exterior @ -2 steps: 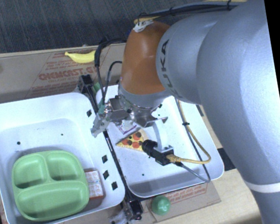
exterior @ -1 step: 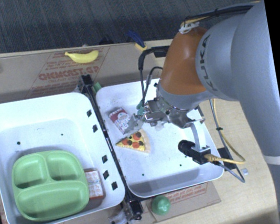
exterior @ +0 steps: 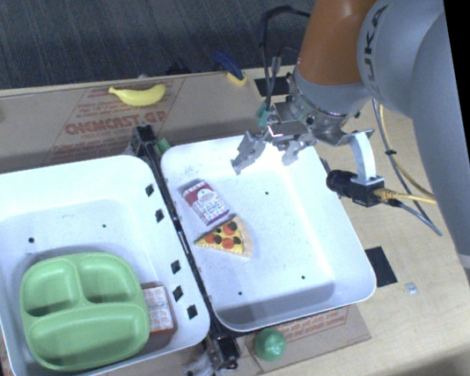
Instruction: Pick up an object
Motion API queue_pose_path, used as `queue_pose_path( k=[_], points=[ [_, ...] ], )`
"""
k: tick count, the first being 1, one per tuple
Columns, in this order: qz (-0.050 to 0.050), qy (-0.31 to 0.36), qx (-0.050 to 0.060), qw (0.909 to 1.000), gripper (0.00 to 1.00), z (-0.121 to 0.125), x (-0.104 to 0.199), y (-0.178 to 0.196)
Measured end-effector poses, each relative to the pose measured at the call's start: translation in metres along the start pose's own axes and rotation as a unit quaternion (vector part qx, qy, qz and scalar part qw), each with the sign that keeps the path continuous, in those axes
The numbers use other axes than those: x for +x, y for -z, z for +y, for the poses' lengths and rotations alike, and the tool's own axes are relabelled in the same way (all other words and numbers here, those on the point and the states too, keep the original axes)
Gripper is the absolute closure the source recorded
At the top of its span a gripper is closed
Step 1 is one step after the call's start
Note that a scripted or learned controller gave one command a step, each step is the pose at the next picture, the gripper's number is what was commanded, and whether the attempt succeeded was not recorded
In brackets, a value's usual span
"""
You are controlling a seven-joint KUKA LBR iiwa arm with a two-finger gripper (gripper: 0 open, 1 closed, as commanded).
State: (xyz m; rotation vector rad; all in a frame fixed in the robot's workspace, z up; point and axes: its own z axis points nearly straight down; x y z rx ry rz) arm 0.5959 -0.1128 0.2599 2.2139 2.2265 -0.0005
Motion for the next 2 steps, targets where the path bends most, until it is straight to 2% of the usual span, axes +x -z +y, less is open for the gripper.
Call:
queue_pose_path(
  k=[1,2],
  points=[
    [0.001,0.001,0.003,1.0,0.0,0.047,0.002,-0.095],
    [0.001,0.003,0.002,1.0,1.0,0.049,0.002,-0.083]
  ],
)
